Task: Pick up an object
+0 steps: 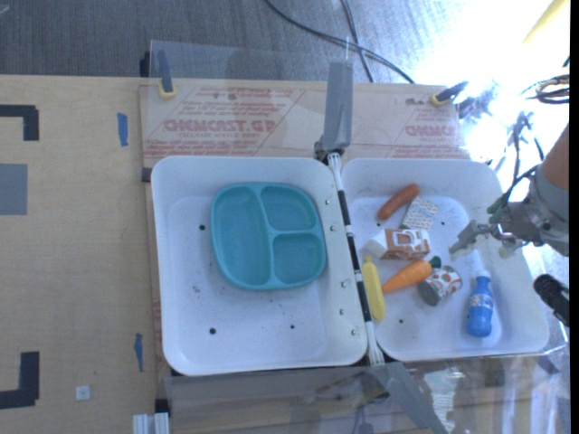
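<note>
Camera view, wooden bench (72, 269), grey carpet (109, 16), jaws open and empty above right bin (516, 333)

The arm (554, 197) is cut off at the right edge; glare washes out the upper right corner.

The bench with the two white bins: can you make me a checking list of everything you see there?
Surface: wooden bench bearing a left bin and a right bin, side by side.
Job's things: in the right bin, a sausage, a grey packet, a small carton, a carrot, a yellow corn cob by the divider, a small can, a blue bottle.
Clutter: a teal divided plate in the left bin.
Grippers: pincer over the right bin's right part, nothing between its fingers.
Cables: black cables on the floor behind the bench.
Surroundings: grey carpet, blue tape marks.
</note>
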`<state>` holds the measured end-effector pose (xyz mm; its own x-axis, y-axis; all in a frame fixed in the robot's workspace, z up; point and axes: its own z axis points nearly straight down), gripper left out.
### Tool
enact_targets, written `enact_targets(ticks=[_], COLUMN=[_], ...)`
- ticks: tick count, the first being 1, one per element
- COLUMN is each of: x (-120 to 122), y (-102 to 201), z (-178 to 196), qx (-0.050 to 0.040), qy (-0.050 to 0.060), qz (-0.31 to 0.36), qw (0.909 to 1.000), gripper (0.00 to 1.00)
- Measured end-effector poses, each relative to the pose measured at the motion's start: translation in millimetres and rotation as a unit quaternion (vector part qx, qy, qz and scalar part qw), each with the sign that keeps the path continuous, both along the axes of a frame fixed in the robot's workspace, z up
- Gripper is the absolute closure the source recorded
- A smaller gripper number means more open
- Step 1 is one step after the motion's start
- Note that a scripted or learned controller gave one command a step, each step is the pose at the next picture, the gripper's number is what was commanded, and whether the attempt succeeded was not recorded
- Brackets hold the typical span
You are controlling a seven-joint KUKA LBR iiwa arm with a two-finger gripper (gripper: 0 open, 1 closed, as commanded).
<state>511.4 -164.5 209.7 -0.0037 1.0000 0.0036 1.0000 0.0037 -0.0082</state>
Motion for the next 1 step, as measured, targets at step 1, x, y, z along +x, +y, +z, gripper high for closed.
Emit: enact_targets(ticks=[1], x=[-18.9], y=[37.6], z=[-53.1], qx=[-0.0002], qy=[0.000], qz=[0.004], qw=[1.0000], gripper=[0.00])
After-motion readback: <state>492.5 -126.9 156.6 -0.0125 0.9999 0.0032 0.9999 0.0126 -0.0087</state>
